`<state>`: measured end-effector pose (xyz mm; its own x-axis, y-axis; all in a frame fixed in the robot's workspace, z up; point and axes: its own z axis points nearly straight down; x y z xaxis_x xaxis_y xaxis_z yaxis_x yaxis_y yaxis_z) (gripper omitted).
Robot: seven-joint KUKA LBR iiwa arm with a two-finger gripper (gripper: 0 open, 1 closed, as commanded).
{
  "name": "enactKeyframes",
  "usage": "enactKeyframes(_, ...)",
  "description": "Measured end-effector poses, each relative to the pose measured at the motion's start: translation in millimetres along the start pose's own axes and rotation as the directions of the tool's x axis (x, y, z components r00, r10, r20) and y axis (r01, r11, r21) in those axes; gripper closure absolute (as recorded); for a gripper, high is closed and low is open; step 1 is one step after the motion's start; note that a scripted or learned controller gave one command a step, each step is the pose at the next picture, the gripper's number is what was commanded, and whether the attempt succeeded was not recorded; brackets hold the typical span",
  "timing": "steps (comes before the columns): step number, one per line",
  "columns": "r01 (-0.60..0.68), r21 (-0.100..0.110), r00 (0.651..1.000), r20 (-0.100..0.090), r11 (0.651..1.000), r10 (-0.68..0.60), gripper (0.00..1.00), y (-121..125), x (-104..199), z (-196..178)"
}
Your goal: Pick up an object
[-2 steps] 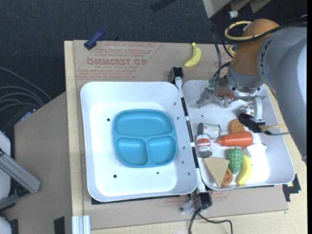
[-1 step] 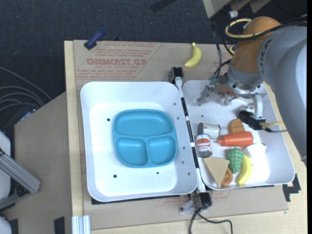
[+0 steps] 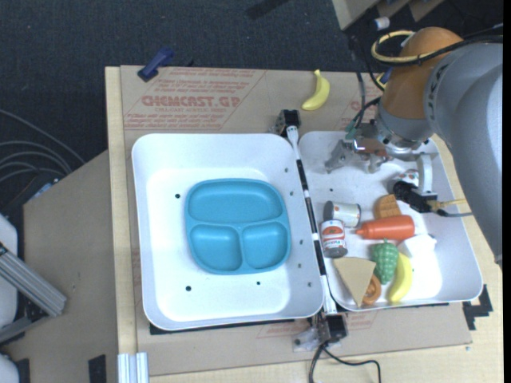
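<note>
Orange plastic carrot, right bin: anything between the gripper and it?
Nothing covers it. The gripper hangs over bare floor at the far end of the right white bin; the orange plastic carrot lies nearer the camera. A brown bread-like piece sits at its far side, toward the gripper, and a green knobbly toy at its near side.

A single camera sits above the bench, looking down at a slant from the near side, far enough off to take in both bins. The left bin lies mid-frame, the right bin beside it. The arm reaches in at far right, and dark floor shows beyond.
</note>
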<state>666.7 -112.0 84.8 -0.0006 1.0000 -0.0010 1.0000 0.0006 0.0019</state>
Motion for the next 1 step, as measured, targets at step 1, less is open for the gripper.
enactKeyframes(1,-0.001,0.005,1.000,-0.001,1.000,0.001,0.00,-17.8,-7.6,0.0)
